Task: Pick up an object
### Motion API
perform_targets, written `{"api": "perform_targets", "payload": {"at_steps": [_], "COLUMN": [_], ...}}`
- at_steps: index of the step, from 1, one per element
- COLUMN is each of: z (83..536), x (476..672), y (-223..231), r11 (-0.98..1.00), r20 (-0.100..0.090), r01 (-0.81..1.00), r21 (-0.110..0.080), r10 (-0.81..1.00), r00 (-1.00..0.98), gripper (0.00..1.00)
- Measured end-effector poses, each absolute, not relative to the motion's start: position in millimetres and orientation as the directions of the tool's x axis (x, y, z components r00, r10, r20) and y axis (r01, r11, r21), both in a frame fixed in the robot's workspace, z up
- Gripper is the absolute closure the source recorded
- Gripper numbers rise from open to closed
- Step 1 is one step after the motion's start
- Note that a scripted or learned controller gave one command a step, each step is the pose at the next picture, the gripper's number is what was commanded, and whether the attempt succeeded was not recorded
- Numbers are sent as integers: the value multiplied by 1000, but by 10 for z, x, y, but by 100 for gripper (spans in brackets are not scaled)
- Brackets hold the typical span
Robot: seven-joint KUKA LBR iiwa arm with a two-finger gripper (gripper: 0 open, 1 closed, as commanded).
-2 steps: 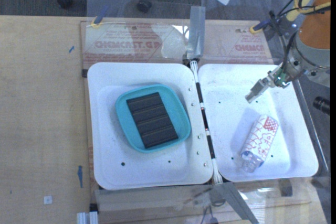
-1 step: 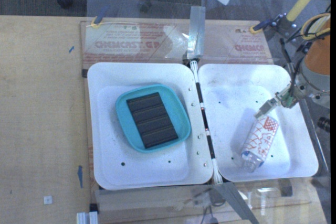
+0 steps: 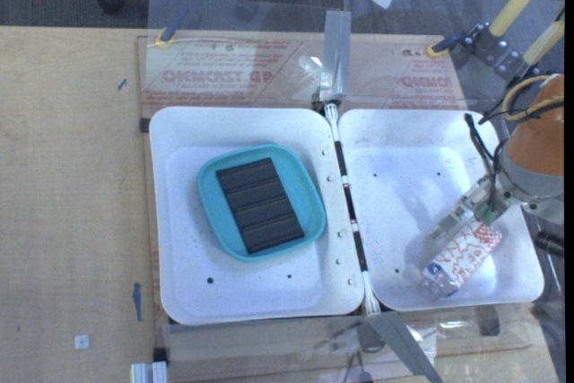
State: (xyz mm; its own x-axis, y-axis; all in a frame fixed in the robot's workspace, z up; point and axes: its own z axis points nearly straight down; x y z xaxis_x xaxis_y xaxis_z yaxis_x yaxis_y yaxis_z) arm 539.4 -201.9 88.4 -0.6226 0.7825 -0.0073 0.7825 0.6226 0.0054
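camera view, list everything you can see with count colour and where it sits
shallow white plastic bins: two, white, side by side on the bench
teal square plastic plate: one, teal, in the left-hand bin
dark ridged rectangular block: one, dark grey, lying on the plate
clear plastic bottle with red-and-white label: one, lying on its side in the right-hand bin, near its front right corner
wooden bench top: one, tan, under both bins
grey arm with orange band: one, reaching in from the right
gripper: one, low over the right-hand bin, just above the bottle
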Motion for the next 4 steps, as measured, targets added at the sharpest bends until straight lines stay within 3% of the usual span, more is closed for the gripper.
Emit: {"api": "perform_targets", "payload": {"at_steps": [1,2,3,4], "z": [997,997,1102,882], "x": [5409,5409,4996,5371], "y": [-2027,-2026,-2230,-1980], "r11": [620,620,499,437], "r20": [-11,-11,0,-7], "r01": [785,784,866,900], "r21": [10,10,1,6], "r10": [785,784,866,900], "r00": [-620,-620,-499,-437], "gripper": [100,0,0,0]}}
